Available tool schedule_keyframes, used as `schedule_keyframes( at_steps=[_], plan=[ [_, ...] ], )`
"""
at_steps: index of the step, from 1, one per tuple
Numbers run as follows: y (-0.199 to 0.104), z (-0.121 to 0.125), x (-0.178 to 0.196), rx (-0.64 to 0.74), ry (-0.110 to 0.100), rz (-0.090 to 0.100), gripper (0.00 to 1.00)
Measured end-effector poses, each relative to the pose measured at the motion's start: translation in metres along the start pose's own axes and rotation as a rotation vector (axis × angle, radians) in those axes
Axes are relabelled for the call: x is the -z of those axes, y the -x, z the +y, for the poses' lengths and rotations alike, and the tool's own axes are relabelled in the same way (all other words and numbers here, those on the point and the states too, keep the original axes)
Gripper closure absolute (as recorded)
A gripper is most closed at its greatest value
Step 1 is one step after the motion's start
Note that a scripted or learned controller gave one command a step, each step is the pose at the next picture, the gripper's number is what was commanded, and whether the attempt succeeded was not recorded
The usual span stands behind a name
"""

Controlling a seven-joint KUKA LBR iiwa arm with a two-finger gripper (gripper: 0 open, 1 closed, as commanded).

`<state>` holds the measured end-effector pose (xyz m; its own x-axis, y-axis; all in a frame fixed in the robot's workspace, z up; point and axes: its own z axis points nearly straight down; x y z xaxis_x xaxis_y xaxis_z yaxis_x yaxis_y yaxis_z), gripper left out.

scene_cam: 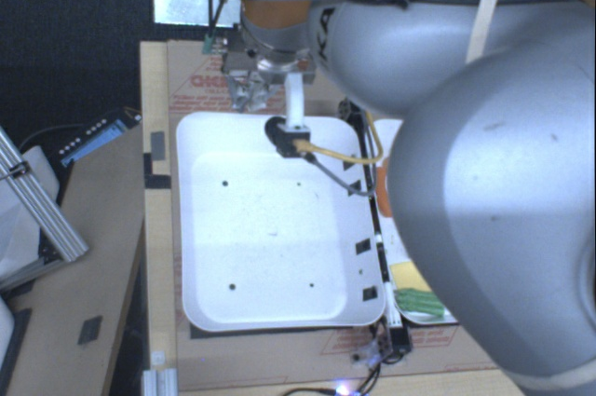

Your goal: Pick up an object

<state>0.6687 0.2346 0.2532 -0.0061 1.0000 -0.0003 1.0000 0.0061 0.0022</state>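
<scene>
**Three candidates, all away from the hand**

Three small things are the visible candidates, and none of them lies under the hand [253,87]. The hand hangs at the far rim of the left bin [200,226], just over its edge, with a black fitting and a yellow cable trailing beside it. How wide it stands cannot be told from this angle, and nothing is seen held in it.

Nearest the hand, down the divide between the bins, is an orange thing [382,189], half hidden by the arm [484,152]. Farther off in the same direction, in the right bin [438,318], lie a yellow thing [414,276] and, touching it on the camera side, a green thing [419,301] whose long axis runs roughly across the view.

My judgement: the coming move turns on crossing from the left bin's far edge over to the right bin, toward the arm's own base and nearer the camera. The desk [154,105] beyond the bins offers nothing to pick.
</scene>
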Motion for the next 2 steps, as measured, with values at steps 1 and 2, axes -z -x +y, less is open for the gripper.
schedule_keyframes(
  at_steps=[1, 2],
  plan=[
    [0.0000, 0.0001, 0.0031, 0.000, 0.001, 0.000, 1.00],
    [-0.0001, 0.0001, 0.0061, 0.000, 0.001, 0.000, 1.00]
  ],
)
